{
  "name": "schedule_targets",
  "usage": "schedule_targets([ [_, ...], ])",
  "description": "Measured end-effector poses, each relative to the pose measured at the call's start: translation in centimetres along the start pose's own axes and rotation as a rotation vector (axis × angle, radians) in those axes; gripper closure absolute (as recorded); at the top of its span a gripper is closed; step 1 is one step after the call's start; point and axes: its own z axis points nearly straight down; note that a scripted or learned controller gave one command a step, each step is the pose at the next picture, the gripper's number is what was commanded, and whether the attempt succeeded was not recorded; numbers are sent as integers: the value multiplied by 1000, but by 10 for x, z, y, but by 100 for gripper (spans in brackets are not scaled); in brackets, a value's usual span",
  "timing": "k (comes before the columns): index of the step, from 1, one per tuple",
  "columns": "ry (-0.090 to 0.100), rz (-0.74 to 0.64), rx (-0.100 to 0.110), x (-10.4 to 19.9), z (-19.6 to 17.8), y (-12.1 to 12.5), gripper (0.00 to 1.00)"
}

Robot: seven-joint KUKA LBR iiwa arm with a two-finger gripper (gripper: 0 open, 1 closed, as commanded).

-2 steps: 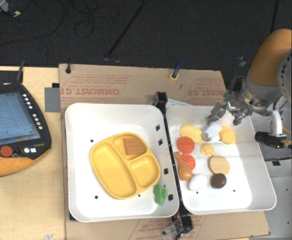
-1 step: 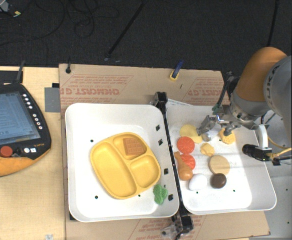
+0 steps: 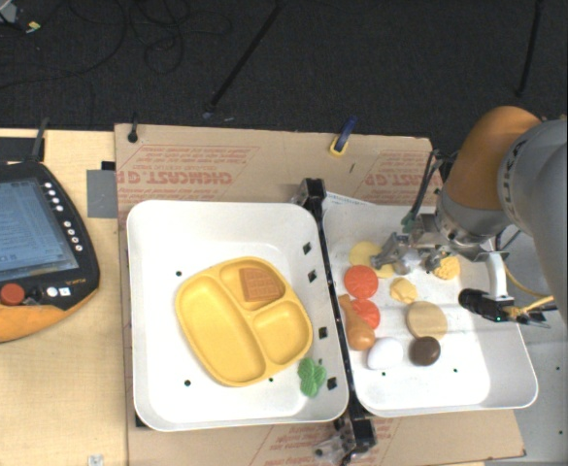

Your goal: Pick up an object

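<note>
Two shallow white bins sit side by side on a bench. The right bin point(image 3: 502, 382) holds a cluster of small play-food pieces in its left and middle; its floor toward five o'clock is bare, and so is the strip along its bottom rim. The grey arm point(image 3: 517, 178) enters from three o'clock, and its gripper point(image 3: 400, 250) hangs low over the upper part of this bin, near the top rim. Whether its fingers are apart or together cannot be told.

At seven o'clock of the gripper lies a red tomato-like ball point(image 3: 361, 281), round and ribbed. Just below it is a smaller red piece point(image 3: 366, 313) touching an orange-brown piece point(image 3: 357, 330) by the left wall. A tan bun point(image 3: 426, 318), a dark brown round piece point(image 3: 424, 350) and a white egg point(image 3: 384, 353) lie together at five o'clock. Pale yellow bits point(image 3: 403, 288) lie just under the gripper.

The left bin point(image 3: 167, 231) holds a yellow divided tray point(image 3: 216, 328) with a waffle point(image 3: 259, 283) in its top compartment, and a green piece point(image 3: 312, 376) near the right wall.
</note>
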Motion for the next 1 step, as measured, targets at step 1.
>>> schedule_targets([
  [1,0,-2,5,-1,-9,-1,100],
])
